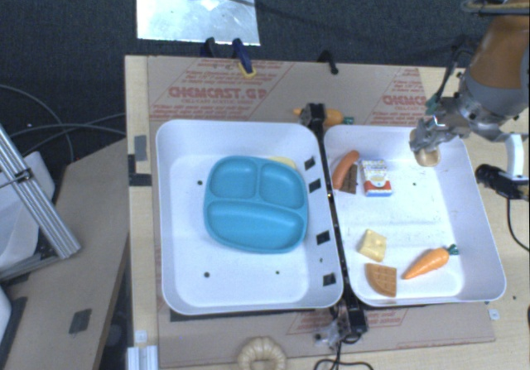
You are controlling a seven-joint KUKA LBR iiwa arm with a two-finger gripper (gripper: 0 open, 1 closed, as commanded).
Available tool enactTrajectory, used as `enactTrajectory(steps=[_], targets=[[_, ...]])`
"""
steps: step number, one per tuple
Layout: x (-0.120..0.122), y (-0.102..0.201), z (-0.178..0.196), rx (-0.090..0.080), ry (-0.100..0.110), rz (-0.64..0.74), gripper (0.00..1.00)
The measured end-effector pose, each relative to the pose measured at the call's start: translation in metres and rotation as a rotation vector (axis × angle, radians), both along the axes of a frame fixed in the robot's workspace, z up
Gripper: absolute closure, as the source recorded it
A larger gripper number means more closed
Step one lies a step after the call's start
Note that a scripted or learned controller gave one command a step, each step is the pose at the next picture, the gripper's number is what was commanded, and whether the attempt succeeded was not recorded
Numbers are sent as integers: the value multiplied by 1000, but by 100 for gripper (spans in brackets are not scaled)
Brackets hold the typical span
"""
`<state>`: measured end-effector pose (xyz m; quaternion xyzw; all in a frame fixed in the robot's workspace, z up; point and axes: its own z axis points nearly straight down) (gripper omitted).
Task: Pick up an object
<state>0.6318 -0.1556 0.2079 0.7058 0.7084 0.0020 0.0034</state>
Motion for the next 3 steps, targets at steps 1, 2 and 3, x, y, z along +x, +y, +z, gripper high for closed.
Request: enactTrajectory(steps=[1, 2, 3], targets=[[1, 0, 18, 1, 3, 1, 100], [-19, 47, 7, 4, 8, 5, 100], [-48, 89, 12, 3, 8, 5, 100]])
